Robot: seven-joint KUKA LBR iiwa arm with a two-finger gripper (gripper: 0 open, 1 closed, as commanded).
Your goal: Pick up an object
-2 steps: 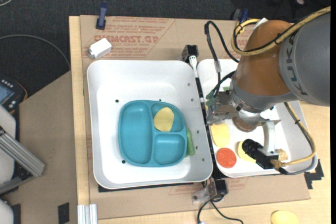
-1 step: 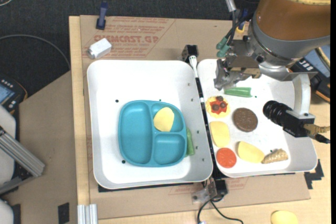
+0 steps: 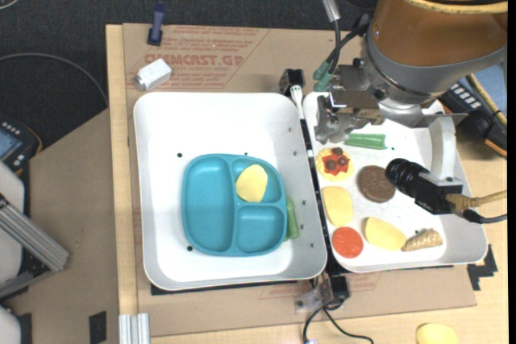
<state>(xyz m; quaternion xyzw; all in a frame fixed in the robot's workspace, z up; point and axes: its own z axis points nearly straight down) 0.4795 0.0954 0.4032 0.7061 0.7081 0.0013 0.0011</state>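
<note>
Camera view had the pincer [image 3: 329,127] low over the right bin's [image 3: 459,254] far-left corner; whether it was clenched I couldn't tell. The green bean [image 3: 367,141] lay just right of it, long axis crosswise.

Glossy blue plastic tray [image 3: 211,209] lies in smooth white bin [image 3: 161,173] on matt cardboard [image 3: 210,52].

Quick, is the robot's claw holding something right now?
End effector: low over the right bin, near the green toy; cannot be told whether it is open, closed or holding anything.
</note>
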